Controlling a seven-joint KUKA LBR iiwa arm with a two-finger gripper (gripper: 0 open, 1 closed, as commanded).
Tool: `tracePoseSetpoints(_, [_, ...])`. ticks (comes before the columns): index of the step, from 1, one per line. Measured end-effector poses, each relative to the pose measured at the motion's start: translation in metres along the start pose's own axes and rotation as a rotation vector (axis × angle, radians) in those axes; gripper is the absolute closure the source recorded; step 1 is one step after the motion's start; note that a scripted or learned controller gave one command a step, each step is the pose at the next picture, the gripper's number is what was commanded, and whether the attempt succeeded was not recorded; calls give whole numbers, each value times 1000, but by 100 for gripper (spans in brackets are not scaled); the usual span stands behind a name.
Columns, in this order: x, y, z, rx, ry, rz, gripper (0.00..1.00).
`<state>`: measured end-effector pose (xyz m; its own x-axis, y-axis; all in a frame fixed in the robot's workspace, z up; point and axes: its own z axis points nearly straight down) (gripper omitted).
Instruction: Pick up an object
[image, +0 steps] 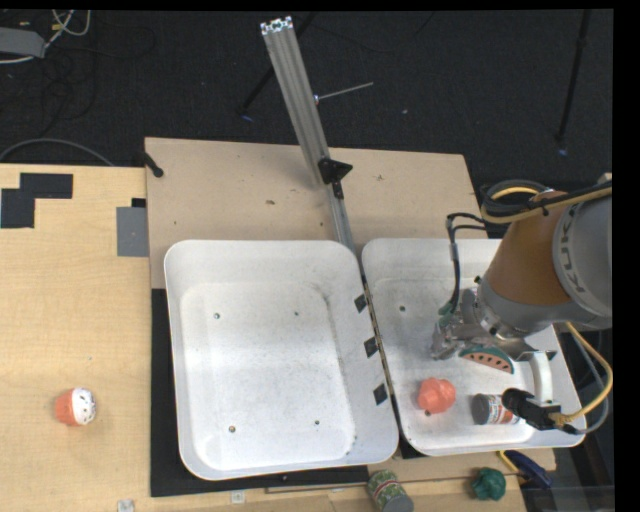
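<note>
Camera view, from above: arm reaches in from the right, its hand (447, 338) low in the right bin (400, 270), near the middle. Cannot tell if the hand is released or clenched; the wrist hides that. Candidate objects sit close: a red lump (436, 395) toward the front of that bin, a small dark bottle (497, 409) lying beside it, and a watermelon-slice piece (489, 358) just right of the hand, part tucked under the arm. Risks, as I judge them: the hand closing on bare bin floor between pieces, or nudging the slice aside. The left bin (260, 360) plays no part. On the counter (60, 300), a small orange figure (75, 407) sits well apart.
</note>
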<state>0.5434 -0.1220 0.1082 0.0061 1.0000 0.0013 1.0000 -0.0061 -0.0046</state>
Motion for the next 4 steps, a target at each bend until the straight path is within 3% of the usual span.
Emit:
tracePoseSetpoints(2, [1, -6, -120, -9, -2, -6, 100])
tracePoseSetpoints(3, [0, -6, -126, -3, -1, -7, 100])
tracePoseSetpoints(4, [51, -5, -133, -3, 1, -10, 100])
